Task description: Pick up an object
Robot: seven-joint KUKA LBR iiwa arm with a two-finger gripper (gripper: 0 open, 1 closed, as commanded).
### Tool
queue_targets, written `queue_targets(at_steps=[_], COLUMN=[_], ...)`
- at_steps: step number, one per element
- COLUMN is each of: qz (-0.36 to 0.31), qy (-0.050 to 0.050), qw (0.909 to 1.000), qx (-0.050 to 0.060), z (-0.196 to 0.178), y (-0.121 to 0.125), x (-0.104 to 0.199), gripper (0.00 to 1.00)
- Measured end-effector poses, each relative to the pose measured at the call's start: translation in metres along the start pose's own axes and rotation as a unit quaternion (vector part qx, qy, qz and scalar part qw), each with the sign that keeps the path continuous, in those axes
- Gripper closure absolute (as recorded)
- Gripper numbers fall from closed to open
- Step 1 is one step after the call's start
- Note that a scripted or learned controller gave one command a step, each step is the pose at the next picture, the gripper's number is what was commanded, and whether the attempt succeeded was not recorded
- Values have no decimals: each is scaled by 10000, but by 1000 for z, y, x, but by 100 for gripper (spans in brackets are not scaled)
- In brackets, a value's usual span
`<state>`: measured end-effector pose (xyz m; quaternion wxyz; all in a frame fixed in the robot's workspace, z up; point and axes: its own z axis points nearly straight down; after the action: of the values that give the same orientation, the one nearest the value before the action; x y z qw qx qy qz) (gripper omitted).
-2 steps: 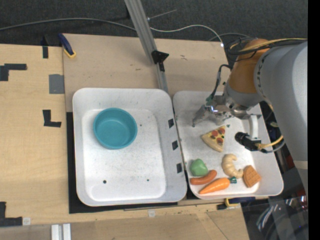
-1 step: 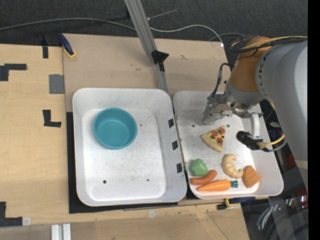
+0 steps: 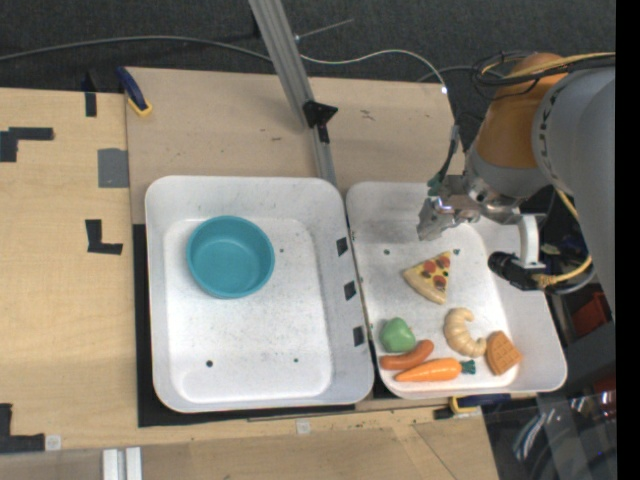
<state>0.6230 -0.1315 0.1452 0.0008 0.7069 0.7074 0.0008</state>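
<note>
- Step: we read this as approach, nothing picked yet. Gripper (image 3: pixel 436 220) hangs over the upper part of the right bin (image 3: pixel 380 208), just above the pizza slice (image 3: pixel 430 277).
- Tool state: can't tell how it's set from this angle, and we see nothing in it.
- Candidates all sit in the right bin: pizza slice closest, then croissant (image 3: pixel 462 331), waffle piece (image 3: pixel 501 352), green pepper (image 3: pixel 397 335), sausage (image 3: pixel 407 357) and carrot (image 3: pixel 432 371).
- Next move (our guess): come down and slightly forward onto the pizza slice; it lies flat, so the grasp needs to go low.
- Room: pizza slice stands apart from the others, open floor around it. The bottom cluster is packed and sits near the front rim, so it's harder.
- Left bin (image 3: pixel 160 268) holds the teal bowl (image 3: pixel 231 256).
</note>
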Motion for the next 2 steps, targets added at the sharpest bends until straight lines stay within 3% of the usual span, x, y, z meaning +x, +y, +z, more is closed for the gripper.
queue_targets(at_steps=[1, 2], qz=[-9, -6], qy=[0, 1], qw=[10000, 10000], qx=[-7, 4], z=[-53, -73], y=[4, 5], x=[11, 11], gripper=[100, 100])
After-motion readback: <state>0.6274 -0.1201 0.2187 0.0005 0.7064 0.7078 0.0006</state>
